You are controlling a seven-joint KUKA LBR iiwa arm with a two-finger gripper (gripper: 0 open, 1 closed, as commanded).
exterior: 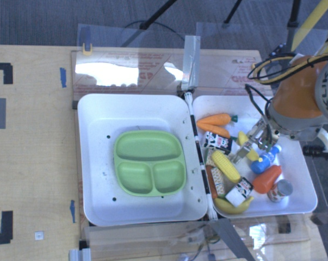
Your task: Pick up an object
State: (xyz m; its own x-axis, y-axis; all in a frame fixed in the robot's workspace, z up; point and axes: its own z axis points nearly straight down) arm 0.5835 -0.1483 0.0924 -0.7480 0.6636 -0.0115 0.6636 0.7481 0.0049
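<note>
A yellow corn cob (224,166) with a knobbly surface lies in the right bin (305,170), its long axis slanting from upper left to lower right, just beside the gripper (249,145), whose fingers are spread apart above the pile and pinch nothing.

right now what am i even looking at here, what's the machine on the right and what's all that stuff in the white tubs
One camera looks down at a slant on a wooden bench with two shallow white bins. The grey and orange shape at the right is a robot arm; its claw hangs low over the right bin. Whether it grips anything is unclear. That bin holds toy food: a carrot, a corn cob, a banana, a blue bottle, a small can. The left bin holds a green divided plate.
</note>
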